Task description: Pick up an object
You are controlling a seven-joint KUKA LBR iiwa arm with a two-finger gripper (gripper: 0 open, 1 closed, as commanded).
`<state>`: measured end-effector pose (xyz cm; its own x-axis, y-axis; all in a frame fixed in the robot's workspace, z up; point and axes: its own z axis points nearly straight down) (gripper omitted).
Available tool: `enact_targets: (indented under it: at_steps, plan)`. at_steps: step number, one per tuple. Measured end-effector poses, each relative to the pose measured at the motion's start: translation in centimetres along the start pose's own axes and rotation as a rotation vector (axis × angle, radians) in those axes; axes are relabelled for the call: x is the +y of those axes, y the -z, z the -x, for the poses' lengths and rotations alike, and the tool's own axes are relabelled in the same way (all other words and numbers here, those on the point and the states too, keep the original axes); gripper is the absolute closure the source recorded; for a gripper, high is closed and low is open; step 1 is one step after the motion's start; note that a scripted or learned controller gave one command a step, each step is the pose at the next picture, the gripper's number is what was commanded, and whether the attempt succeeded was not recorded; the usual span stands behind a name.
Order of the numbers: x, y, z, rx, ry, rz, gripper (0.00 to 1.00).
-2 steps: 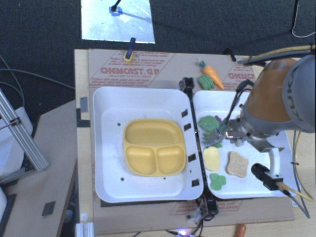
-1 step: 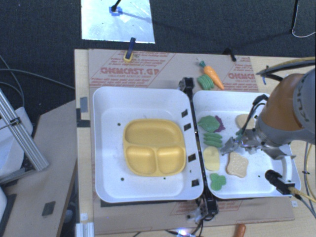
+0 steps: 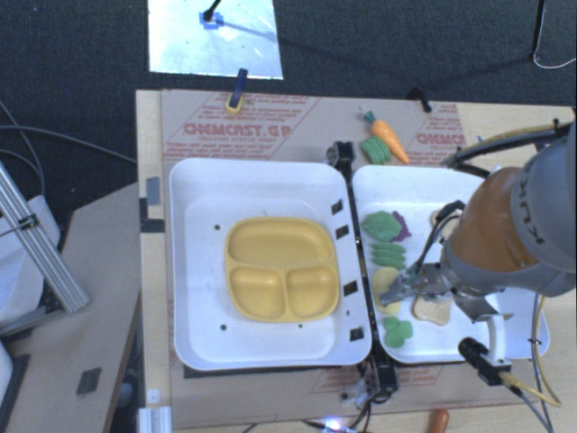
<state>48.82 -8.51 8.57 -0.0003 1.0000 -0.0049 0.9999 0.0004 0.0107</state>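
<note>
The arm's tool (image 3: pixel 397 289) reaches low into the right white bin (image 3: pixel 424 180) to pick among toy foods; its opening I cannot tell.

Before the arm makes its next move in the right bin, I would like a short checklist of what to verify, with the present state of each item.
1. Gripper is over the right bin, among the toy foods: ok.
2. A target lies right by the gripper, the pale yellow piece: ok.
3. Something is held between the fingers: cannot tell, the arm hides them.
4. Neighbours leave room: not ok, the green pickle piece, the small green piece and the beige piece lie close around.
5. The carrot lies on the bench outside the bins, so it is no target: ok.
6. Yellow divided plate sits flat in the left bin: ok.
</note>
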Motion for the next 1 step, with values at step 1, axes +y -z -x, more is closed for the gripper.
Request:
enact_targets:
  at_steps: [1]
  plan:
    - [3.49,1.03,1.8,0.003,0.004,-0.005,0.0]
